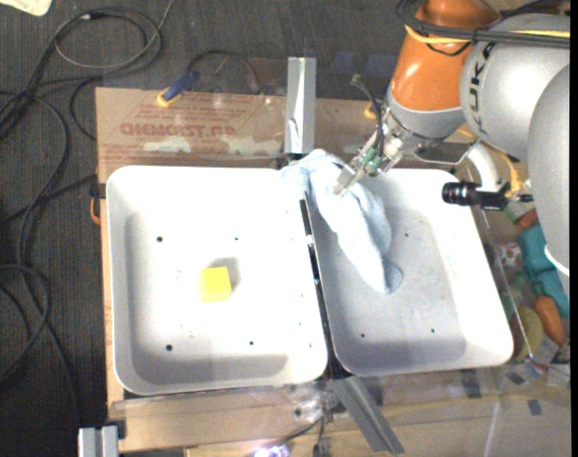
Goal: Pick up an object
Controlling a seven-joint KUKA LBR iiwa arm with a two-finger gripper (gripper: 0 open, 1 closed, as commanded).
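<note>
Although I see the two-finger gripper pressed into the upper end of the pale blue crumpled cloth in the right white bin, I judge the pick unfinished, since the cloth drapes over the bin floor, not yet lifted.

Two white bins: left bin dotted with small dark specks, right bin likewise plain white. Yellow block at about 6 o'clock of the left bin's middle. Pale blue cloth at 11 o'clock in the right bin. Grey arm with orange band. Brown cardboard with faded red lettering at 12 o'clock. Dark grey ribbed floor.
</note>
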